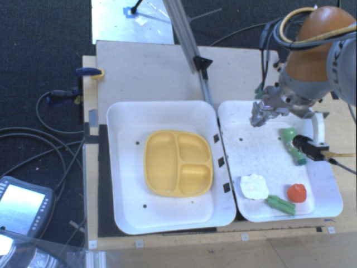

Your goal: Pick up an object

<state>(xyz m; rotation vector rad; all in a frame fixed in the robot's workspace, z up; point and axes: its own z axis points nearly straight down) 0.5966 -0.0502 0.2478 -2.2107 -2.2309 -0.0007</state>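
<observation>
Nothing lifted yet: gripper (261,116) over the right bin (262,156)

The gripper hangs at about 11 o'clock in the right bin with nothing visibly in it, and whether it is spread or closed cannot be told, so the whole pick seems left to do. The candidates all lie in that bin: a green toy (290,141) at 1 o'clock, nearest the gripper, a white lump (254,186) at 7 o'clock, a green stick (280,204) at 6 o'clock just beside it, and a red piece (297,192) at 5 o'clock. The bin floor under the gripper looks bare. A yellow divided plate (178,163) sits alone in the left bin (125,149), well apart, and a slanted grey pole (184,29) crosses the tabletop (145,71) at 12 o'clock.
</observation>
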